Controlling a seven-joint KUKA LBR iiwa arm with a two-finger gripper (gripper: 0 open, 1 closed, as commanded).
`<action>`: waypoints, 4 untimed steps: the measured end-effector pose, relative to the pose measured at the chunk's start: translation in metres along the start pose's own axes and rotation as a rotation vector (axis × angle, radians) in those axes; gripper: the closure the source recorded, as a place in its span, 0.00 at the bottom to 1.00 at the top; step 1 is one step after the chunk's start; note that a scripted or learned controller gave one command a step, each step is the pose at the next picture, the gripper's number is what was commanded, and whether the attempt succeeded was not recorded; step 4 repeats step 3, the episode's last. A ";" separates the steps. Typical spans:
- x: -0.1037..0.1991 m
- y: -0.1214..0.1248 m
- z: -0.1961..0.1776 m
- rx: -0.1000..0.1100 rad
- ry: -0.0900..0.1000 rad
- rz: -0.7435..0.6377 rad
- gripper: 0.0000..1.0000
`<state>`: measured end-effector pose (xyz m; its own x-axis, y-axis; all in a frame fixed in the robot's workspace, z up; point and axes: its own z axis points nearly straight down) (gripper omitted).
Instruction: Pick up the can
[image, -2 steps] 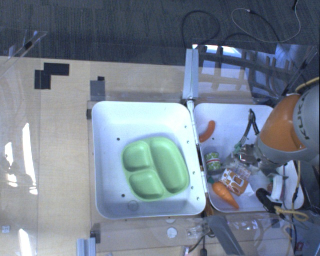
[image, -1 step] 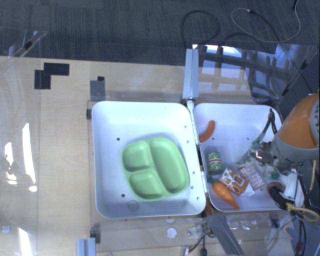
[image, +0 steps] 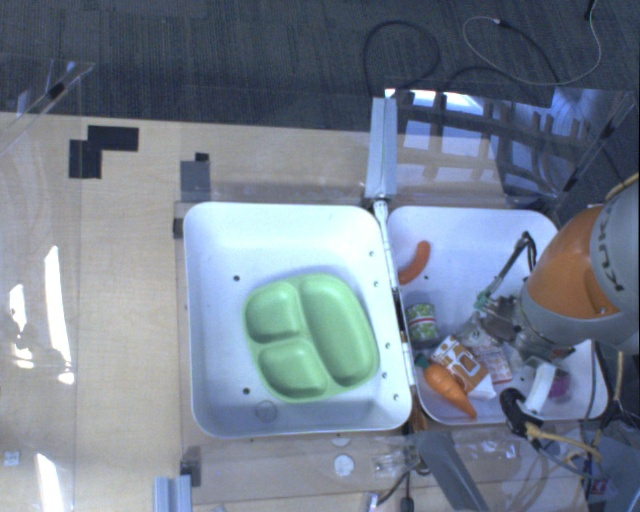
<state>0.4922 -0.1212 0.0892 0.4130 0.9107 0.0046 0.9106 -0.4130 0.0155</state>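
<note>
Can (image: 421, 324) — upright beside the carrot (image: 449, 388)

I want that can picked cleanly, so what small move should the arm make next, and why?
Probably shift the gripper toward the left wall of the right white bin, to sit over the small green-labelled can. The can stands there, apart from the gripper, with a brown and white snack packet and an orange carrot crowding close beside it.

No writing can be read: the label on the can (image: 421, 324) beside the carrot (image: 447, 388) is too blurred.
</note>
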 end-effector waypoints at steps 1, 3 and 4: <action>-0.028 0.074 -0.002 0.015 0.008 -0.171 0.00; 0.060 0.112 -0.011 0.014 -0.001 -0.336 0.00; 0.060 0.112 -0.011 0.014 -0.001 -0.336 0.00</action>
